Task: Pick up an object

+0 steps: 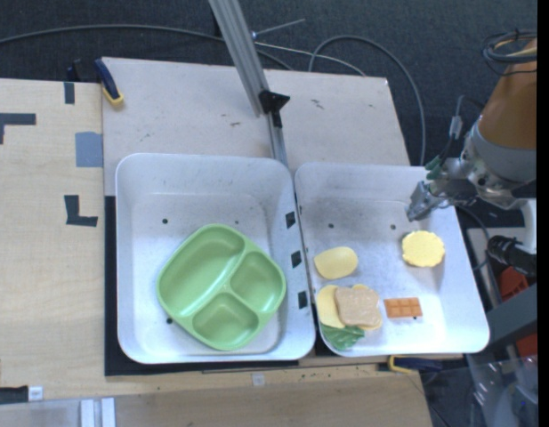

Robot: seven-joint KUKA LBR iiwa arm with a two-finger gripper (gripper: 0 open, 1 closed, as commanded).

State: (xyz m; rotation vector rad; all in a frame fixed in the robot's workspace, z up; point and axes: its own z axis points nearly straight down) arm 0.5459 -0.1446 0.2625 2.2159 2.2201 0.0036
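The right bin (363, 189) holds several toy foods: a yellow round disc (423, 248), a pale yellow oval piece (335, 261), a tan bread slice (357, 307) lying on a yellow slice and a green leaf, and a small orange waffle block (402, 308). My gripper (420, 203) hangs over the bin's right side, just above and left of the yellow disc, with nothing visible between its fingers. The grey arm with its orange band (510, 105) reaches in from the right.
The left bin (149, 181) carries a green divided plate (222, 286). A metal rail (241, 43) slants down from the top to the bins' shared wall. Cables trail over the dark floor behind. A blue and yellow clamp (108, 82) lies on the board's far left corner.
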